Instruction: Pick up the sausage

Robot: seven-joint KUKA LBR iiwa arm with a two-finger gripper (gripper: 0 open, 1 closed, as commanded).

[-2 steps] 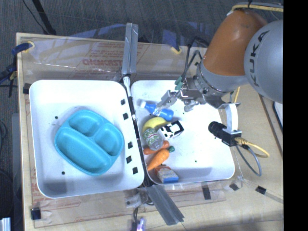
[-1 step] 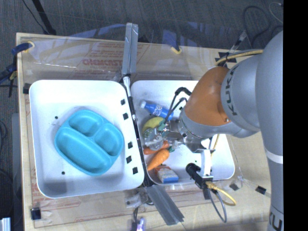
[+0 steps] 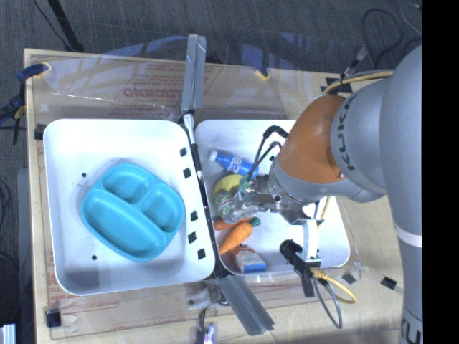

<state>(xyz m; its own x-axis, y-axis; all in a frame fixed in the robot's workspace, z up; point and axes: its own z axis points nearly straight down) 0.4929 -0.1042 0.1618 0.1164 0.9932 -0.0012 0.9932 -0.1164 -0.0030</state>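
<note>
In the right bin (image 3: 333,246) the arm's wrist hangs low over a pile of items at the bin's left side. My gripper (image 3: 244,198) points into that pile, right over a yellow-green fruit (image 3: 228,185) and a shiny clear item (image 3: 228,208). A short reddish-brown piece (image 3: 220,225), possibly the sausage, lies just below the gripper against the left wall, mostly hidden. An orange carrot (image 3: 237,238) with a green top lies beside it.
A blue-and-white tube (image 3: 231,163) lies at the back of the pile and a small blue-red box (image 3: 249,261) at the front. The left bin (image 3: 64,156) holds a blue divided plate (image 3: 133,210). Black cable and a fitting (image 3: 295,255) hang by the arm.
</note>
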